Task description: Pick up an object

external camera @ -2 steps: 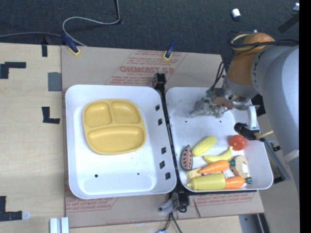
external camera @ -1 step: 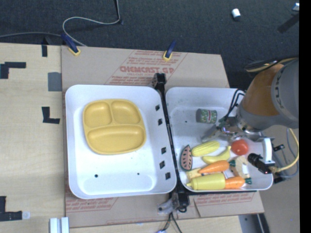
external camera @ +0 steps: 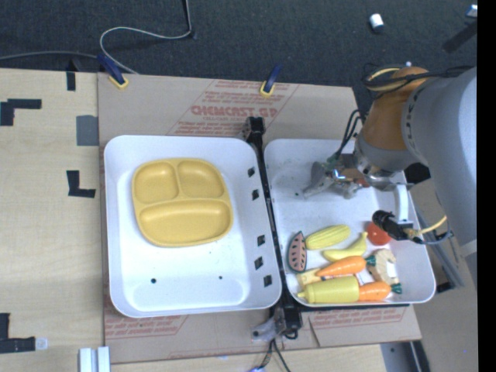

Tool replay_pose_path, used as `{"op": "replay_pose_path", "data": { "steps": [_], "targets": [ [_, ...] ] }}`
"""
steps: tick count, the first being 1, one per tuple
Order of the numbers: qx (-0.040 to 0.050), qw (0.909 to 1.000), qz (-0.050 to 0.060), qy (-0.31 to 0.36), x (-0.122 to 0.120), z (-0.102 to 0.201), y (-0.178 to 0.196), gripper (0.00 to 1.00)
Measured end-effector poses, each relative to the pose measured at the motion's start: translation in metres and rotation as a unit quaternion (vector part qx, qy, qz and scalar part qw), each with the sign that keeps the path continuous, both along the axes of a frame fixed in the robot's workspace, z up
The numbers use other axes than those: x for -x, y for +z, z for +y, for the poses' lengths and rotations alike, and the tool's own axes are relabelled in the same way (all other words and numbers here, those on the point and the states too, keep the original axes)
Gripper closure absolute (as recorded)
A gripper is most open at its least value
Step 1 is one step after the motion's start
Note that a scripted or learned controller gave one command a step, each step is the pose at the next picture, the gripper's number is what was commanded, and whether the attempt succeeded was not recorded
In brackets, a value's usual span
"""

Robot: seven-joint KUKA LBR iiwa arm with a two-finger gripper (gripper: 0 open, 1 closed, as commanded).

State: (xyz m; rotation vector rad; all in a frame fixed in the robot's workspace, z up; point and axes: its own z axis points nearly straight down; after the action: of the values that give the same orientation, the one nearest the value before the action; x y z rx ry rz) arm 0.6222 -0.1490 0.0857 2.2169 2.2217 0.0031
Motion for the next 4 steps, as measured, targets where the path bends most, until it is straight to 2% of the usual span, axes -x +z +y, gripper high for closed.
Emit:
{"op": "replay_pose_path", "data": {
  "steps": [1, 2, 3, 4],
  "targets": [
    [0.0008, 1.0, 0.002, -0.001, -0.046, 0.022, -0.001, 0.0],
    [0.0017, 1.0, 0.002, 0.0, -0.047, 0.022, 0.01, 1.0],
    [-0.0005, 1.0, 0.0, 0.001, -0.015, 0.088, 0.131, 1.0],
    [-0.001, 1.0, 0.002, 0.001, 0.028, 0.187, 0.175, 1.0]
  ]
}}
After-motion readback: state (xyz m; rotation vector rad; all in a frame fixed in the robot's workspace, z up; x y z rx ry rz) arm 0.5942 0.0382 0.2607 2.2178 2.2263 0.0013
